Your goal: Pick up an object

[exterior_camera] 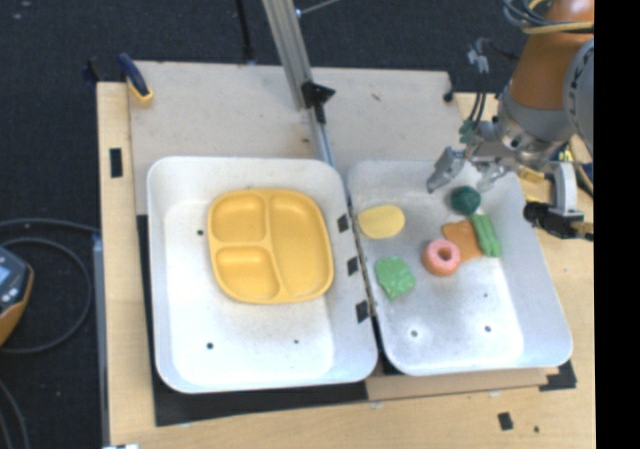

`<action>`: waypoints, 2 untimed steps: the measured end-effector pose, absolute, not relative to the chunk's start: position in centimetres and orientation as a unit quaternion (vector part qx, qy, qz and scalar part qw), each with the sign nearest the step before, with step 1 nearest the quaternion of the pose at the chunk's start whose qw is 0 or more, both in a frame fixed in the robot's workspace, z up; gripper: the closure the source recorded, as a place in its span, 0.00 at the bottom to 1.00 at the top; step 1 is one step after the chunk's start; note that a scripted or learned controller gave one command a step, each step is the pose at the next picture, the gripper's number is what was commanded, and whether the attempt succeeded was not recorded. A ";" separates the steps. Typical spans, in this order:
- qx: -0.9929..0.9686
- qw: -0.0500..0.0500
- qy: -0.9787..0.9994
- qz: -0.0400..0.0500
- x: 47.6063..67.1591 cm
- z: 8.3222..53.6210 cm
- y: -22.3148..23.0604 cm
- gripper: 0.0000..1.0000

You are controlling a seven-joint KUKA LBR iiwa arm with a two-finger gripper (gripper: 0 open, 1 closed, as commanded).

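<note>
My gripper (466, 175) hangs over the far part of the right bin (500, 337), open, with its fingers spread and nothing between them. Just below it in the picture lies a dark green ball (465, 201). Nearer the front are a green bar (486, 234) lying against an orange block (460, 236), a pink ring (441, 257), a light green lumpy piece (394, 277) and a yellow oval piece (381, 221).
A yellow divided plate (270, 244) sits in the left bin (180, 337). A slanted metal post (285, 27) rises behind the bins, ending at the rim between them. The arm's orange band (548, 57) stands at the far right.
</note>
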State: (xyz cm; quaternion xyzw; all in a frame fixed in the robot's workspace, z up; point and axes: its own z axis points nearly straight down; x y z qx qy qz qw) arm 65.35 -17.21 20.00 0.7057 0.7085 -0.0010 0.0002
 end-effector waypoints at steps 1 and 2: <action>0.707 0.000 0.707 -0.001 65.0 14.9 -17.7 0.00; 0.707 0.001 0.707 -0.001 65.0 9.9 -17.8 0.00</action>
